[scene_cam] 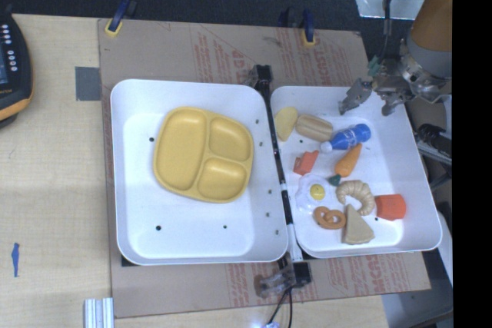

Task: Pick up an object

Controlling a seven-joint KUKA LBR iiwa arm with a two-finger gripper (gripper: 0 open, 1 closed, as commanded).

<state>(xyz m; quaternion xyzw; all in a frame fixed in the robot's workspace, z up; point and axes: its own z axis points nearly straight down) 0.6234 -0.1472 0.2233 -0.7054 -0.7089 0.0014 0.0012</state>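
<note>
The right bin (415,165) holds several toy foods: a pale yellow piece (286,122), a hot dog bun (314,127), a blue bottle (347,137), a carrot (348,159), a red block (306,162), a fried egg (314,191), a croissant (357,194), a pretzel (329,218), a bread wedge (357,228) and a red-orange cup (390,207). My gripper (373,99) hangs open over the bin's far right corner, above and right of the blue bottle, with nothing between its fingers.
The left bin (131,165) holds a yellow divided plate (204,154). A black clamp (263,76) sits where the bins meet at the back. Blue clips (308,28) pin the cardboard sheet. A black controller (9,65) lies at the far left.
</note>
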